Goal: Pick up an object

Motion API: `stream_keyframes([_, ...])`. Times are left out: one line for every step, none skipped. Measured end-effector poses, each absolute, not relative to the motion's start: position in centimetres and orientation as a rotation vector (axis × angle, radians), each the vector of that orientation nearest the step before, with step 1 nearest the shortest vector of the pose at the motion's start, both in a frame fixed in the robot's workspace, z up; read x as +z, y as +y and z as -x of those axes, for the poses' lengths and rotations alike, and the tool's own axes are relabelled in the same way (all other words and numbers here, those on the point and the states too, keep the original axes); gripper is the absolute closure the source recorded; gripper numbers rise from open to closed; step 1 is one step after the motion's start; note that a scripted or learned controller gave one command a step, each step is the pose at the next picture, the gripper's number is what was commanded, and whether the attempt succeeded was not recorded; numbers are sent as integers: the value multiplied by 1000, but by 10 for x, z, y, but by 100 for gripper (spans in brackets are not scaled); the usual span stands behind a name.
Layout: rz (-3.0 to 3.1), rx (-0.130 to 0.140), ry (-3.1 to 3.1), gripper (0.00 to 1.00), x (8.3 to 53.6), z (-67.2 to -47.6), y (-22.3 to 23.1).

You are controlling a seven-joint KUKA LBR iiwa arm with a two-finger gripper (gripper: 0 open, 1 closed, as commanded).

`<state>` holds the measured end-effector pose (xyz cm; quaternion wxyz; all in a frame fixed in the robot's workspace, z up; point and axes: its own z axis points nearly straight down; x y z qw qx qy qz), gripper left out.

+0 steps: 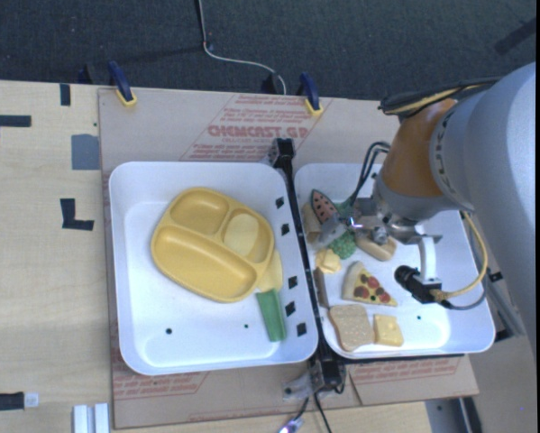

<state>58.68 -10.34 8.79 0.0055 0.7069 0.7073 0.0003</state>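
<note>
My gripper (370,233) reaches down into the right bin (454,330), below the orange band of the arm. It hangs over a tan toy piece, just right of a green leafy toy (342,244). Close by lie a yellow cube (328,262), a pizza slice (369,287) and a brown and red wedge (323,207). A bread slice (351,326) and a cheese piece (388,332) rest near the bin's front edge. The wrist hides whatever lies directly beneath the gripper.
The left bin (125,269) holds a yellow divided plate (211,242) and a green stick (271,314) beside the divider between the bins. A black cable fitting (412,282) hangs off the wrist over the right bin. Clamps hold the board at the back.
</note>
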Motion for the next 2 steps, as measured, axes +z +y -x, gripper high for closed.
stream_keyframes([-2208,10,2211,100,100,-591,-104])
stream_keyframes([-2214,5,2230,100,188,-560,-38])
